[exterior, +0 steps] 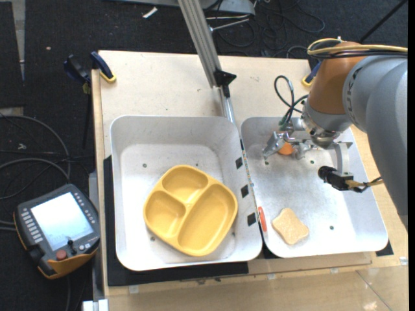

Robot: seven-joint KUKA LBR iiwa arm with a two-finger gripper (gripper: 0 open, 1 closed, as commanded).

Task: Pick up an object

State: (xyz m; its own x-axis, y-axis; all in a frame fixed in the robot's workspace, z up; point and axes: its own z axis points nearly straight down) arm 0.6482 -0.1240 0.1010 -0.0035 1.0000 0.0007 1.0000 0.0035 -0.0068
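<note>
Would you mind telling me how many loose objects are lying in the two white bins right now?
3. A yellow divided plate in the left bin; a toast slice near the right bin's front; a small orange item at the gripper. The arm may hide more.

The claw [283, 146] sits low in the right bin [363, 225] around a small orange object [285, 149], toast slice [289, 226] nearby.

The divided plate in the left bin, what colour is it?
Plain yellow, no pattern. The divided plate shows clearly in the camera view, lying in the left bin.
</note>
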